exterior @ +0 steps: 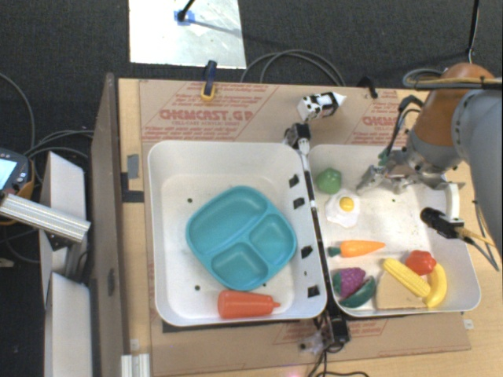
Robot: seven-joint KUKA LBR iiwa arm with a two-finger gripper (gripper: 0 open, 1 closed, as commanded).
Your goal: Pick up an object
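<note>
Objects for picking lie mostly in the right bin (471, 289), at the right of the frame: you have a green ball-like piece (328, 181) near its upper left corner, a fried egg (344, 206) just below that, an orange carrot (361, 249) lower down, purple grapes (349, 279) on a green leaf by the bottom left corner, and a corn cob (405, 277), a red pepper (421, 261) and a banana (438, 286) bunched at the lower right. Your gripper (387, 175) hangs over the upper part of this bin, right of the green piece and apart from it; you cannot tell how the jaws stand. In the left bin (169, 210) you see a teal divided plate (240, 238) and, below it, an orange-red carrot-like piece (246, 304) on the bin floor.
</note>
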